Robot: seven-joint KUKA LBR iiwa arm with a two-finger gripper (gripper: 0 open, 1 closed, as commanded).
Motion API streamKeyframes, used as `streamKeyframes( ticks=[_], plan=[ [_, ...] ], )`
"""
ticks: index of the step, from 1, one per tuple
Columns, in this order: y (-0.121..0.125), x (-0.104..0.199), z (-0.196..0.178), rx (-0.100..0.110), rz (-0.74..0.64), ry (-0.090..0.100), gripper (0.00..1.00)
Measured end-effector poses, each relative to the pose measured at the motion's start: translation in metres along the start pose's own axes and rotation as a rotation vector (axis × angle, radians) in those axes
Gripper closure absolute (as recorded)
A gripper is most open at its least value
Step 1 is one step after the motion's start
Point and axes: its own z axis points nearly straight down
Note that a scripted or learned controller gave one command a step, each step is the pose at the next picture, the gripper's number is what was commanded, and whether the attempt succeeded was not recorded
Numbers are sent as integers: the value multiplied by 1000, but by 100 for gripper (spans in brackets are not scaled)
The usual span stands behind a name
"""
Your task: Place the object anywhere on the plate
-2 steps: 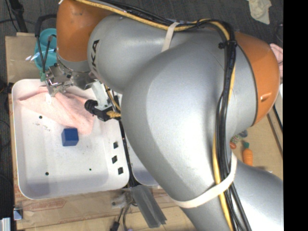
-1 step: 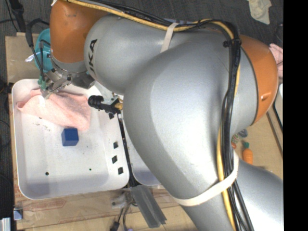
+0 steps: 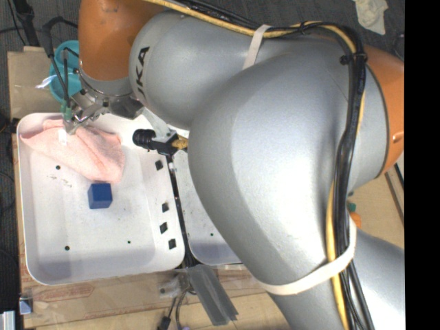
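Grey KUKA arm w/ orange band [image 3: 103, 26] fills most of view, its two-finger gripper [image 3: 77, 115] down at far edge of left white bin [image 3: 41, 253], tips on crumpled pink cloth [image 3: 89, 150] — grip state can't tell — small blue cube [image 3: 100, 195] lies just beside cloth.

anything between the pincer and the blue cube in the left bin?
Yes: the pink cloth. In the camera view it lies in the left bin under the pincer and spreads down to just above the blue cube.
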Motion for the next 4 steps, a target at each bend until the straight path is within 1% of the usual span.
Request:
streamKeyframes(
  ticks=[1,2,3,4],
  plan=[
    [0,-1,-16,2,74,-2,100],
    [-36,24,80,3,199,0,100],
    [-77,-36,31,1,141,0,100],
    [-74,51,-2,3,77,0,100]
  ],
)
